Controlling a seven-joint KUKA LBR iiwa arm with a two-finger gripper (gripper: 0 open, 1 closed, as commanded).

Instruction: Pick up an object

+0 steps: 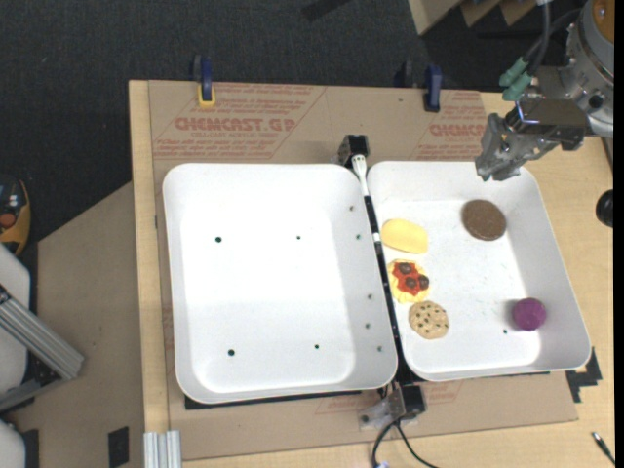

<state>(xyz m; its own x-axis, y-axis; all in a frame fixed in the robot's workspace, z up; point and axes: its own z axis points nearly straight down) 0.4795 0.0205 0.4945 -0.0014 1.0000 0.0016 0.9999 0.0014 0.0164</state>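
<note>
Several small toy foods lie in the right bin (546,349). A brown round cookie (484,219) sits toward the far side, and a yellow piece (404,235) rests near the bin's left wall. Below that are a red and yellow pizza piece (409,280) and a tan chocolate-chip cookie (428,319). A purple ball (527,313) is near the right wall. My gripper (499,166) hangs over the far edge of the right bin, just above and beyond the brown cookie, with nothing visibly held.
The left bin (195,203) lies beside the right one, joined by a black hinge strip (370,224). Both rest on a cardboard sheet (292,115) held by blue clamps (204,74) at the back. Cables (539,27) trail from the arm at upper right.
</note>
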